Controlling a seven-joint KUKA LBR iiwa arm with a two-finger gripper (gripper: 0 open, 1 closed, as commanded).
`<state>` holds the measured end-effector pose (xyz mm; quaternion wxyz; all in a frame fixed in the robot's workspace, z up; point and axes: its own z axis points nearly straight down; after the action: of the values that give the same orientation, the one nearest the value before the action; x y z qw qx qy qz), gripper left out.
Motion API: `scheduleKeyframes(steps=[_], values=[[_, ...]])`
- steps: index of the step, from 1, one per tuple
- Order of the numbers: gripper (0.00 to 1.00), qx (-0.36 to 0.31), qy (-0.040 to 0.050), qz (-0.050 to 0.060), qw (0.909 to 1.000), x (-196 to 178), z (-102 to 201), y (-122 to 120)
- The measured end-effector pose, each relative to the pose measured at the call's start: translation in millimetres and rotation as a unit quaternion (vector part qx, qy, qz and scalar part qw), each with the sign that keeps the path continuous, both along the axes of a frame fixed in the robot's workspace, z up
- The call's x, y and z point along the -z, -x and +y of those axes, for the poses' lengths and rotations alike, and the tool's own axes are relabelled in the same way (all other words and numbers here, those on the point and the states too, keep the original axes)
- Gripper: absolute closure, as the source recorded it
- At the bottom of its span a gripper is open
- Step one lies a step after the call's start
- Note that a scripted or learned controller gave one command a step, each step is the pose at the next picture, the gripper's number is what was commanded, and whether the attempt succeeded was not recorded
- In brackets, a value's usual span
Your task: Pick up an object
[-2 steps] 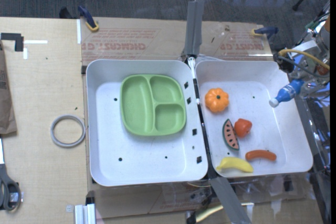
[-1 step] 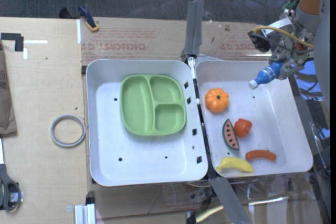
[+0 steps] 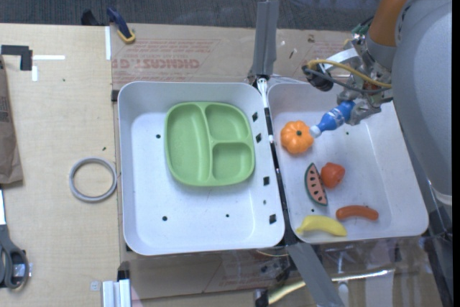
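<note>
Two shallow white bins sit side by side on the bench. The left bin point(image 3: 136, 176) holds a green divided plate point(image 3: 210, 144) near its centre. The right bin point(image 3: 402, 176) holds the candidate objects, loosely scattered (presumably so each can be approached singly).

Taking the right bin's centre as the dial: a small orange pumpkin point(image 3: 296, 137) lies at about ten o'clock, a watermelon slice point(image 3: 314, 184) and a red tomato-like piece point(image 3: 332, 174) touch one another near six, a red sausage point(image 3: 357, 212) sits at five, and a yellow banana point(image 3: 322, 226) at about seven, close to the front wall.

A blue and white bottle point(image 3: 334, 118) lies tilted at about eleven o'clock, its white end just beside the pumpkin and its blue end up at the gripper point(image 3: 357, 106).

The arm reaches in from the right, and the gripper hangs low over the bin's twelve o'clock region. Cabling and the wrist body hide its business end, so whether it is clamped on the bottle or merely next to it cannot be told. Judged from position alone, the bottle is the likely target. The lift cannot be called achieved.
</note>
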<state>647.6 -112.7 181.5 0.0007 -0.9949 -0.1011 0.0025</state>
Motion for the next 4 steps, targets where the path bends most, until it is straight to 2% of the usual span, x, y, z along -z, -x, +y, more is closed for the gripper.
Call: scheduleKeyframes(steps=[1,2,3,4], values=[[1.0,0.001,0.0005,0.0,1.0,-96.4,-45.4,20.8],[1.0,0.001,0.0005,0.0,1.0,-114.8,-88.9,10.0],[1.0,-0.022,-0.0003,0.0,0.9998,-66.7,-26.5,-2.1],[1.0,0.001,0.0004,-0.001,1.0,-142.7,-92.0,11.6]])
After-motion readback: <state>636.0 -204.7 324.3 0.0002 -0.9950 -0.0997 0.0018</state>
